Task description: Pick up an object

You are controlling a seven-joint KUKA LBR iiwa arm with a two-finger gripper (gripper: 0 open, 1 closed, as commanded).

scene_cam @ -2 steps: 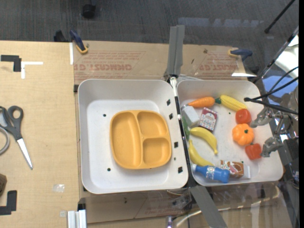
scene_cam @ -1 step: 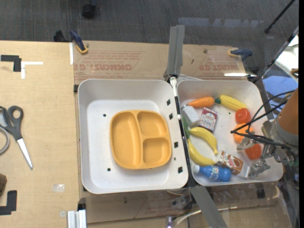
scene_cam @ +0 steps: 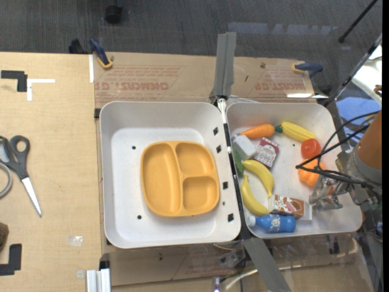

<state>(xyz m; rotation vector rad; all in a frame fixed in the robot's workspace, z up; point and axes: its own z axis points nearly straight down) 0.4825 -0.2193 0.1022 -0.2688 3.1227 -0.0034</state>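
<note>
the metal two-finger gripper [scene_cam: 328, 194], finger state not discernible, is placed just lower right of the small orange plastic piece [scene_cam: 308, 175].

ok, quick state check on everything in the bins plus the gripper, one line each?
gripper: low at the right bin's right side, nothing visibly between its fingers
yellow divided plate: flat in the left bin
carrot: lying at the right bin's back
corn: lying beside the carrot
bananas: lying mid-bin
blue bottle: on its side at the front wall
scissors: closed, on the bench at left
</note>
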